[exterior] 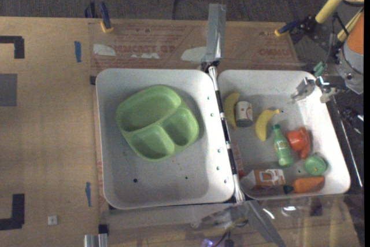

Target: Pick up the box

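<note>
The arm enters at the right edge of the frame, in its upper half, its orange band visible at the margin. Its pincer [310, 89] reaches leftward from the wrist and nothing is visible between its tips.

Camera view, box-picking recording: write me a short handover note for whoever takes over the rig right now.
End effector: above the right bin's upper right corner, nothing seen between its fingers.
Box: orange and white carton lying flat at the right bin's near edge, beside the carrot, far from the end effector.
Also there: two bananas, a can, a green bottle. Left bin holds a green divided plate.
Done: nothing yet.
Left: reach the box, grasp, lift.
</note>
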`<state>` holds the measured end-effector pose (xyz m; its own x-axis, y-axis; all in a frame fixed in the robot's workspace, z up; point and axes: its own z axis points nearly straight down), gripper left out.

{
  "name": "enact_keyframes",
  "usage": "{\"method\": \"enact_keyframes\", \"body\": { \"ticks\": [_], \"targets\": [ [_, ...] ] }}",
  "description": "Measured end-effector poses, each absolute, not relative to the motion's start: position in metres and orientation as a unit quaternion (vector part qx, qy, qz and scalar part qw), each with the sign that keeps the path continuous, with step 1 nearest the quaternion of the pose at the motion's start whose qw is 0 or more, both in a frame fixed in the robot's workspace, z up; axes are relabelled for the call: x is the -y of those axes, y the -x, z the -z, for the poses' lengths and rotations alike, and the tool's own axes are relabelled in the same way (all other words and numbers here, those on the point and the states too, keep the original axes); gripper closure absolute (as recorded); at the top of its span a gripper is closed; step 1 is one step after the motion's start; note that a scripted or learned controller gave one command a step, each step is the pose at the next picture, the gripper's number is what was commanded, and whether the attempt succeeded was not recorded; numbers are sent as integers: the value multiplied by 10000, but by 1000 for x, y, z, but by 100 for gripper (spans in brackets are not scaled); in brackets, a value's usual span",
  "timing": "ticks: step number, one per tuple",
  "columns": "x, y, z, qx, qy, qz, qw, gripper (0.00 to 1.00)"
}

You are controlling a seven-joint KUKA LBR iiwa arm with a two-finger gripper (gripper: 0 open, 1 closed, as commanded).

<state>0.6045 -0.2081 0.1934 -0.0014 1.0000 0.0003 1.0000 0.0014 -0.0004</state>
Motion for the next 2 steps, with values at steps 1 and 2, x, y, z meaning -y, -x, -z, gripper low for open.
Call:
{"method": "enact_keyframes", "body": {
  "ticks": [1,2],
  "targets": [
    [208,-606,-205,7084,7058,5,-18,100],
    [222,-668,-209,6477,7619,3,-20,100]
  ]
}}
